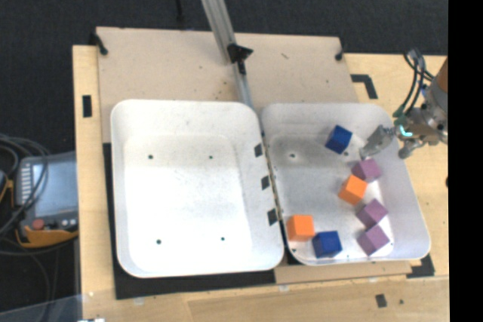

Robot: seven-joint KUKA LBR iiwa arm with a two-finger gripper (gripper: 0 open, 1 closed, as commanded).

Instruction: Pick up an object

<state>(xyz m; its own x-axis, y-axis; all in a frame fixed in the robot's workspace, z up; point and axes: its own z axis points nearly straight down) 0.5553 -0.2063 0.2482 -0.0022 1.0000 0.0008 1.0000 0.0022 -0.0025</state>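
arm (432, 113): reaching in from right, over right bin (302, 132) edge | fingers (375, 139): spread, released, above purple cube (367, 170)

We see a pale wooden bench (226, 72). On it rest two shallow white plastic bins, the left bin (189, 188) touching the right bin (302, 133).

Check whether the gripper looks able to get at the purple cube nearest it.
Probably yes: the gripper hangs just above-right of that purple cube, whose top is uncovered; an orange cube sits close at its lower left and may crowd one finger.
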